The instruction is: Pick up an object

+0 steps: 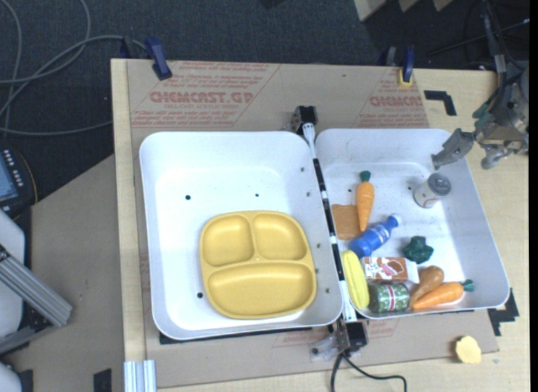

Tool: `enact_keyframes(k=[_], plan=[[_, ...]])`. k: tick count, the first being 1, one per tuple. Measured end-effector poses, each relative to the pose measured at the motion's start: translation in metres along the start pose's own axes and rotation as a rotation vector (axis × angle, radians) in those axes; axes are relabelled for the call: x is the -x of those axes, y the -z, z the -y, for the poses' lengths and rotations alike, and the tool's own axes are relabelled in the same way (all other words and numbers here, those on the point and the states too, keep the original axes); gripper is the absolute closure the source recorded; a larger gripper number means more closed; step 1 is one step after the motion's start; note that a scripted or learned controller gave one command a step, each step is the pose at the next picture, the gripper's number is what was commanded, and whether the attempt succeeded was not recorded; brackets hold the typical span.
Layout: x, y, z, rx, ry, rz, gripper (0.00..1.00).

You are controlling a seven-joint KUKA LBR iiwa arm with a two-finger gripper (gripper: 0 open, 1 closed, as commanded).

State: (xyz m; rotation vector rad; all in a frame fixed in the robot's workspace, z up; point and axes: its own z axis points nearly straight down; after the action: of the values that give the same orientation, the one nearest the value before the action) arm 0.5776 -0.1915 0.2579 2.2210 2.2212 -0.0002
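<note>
The right bin [475,214] holds several toy items: an upright carrot [364,199], a blue bottle [372,236], a brown flat piece [343,220], a dark green lump [419,250], a small carton [389,268], a green can [390,298], a yellow corn cob [356,281], a second carrot [440,295] and a round grey-white piece [431,188]. My gripper [471,153] hovers over the bin's far right corner, just above the round piece. Its fingers are open, with nothing between them.
In the left bin [168,180] lies a yellow divided plate [256,262]. A small yellow object [467,349] rests on the bench outside the right bin's near corner. Blue clamps [157,55] grip the board's far edge.
</note>
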Motion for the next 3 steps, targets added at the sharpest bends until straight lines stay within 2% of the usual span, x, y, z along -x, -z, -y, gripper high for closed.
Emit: enact_keyframes(k=[1, 2, 3], plan=[[-0.084, -0.103, 0.008, -0.01, 0.007, -0.006, 0.0], [-0.097, -0.177, -0.014, -0.004, 0.002, -0.002, 0.0], [-0.096, -0.163, -0.015, 0.002, 0.0, 0.0, 1.0]])
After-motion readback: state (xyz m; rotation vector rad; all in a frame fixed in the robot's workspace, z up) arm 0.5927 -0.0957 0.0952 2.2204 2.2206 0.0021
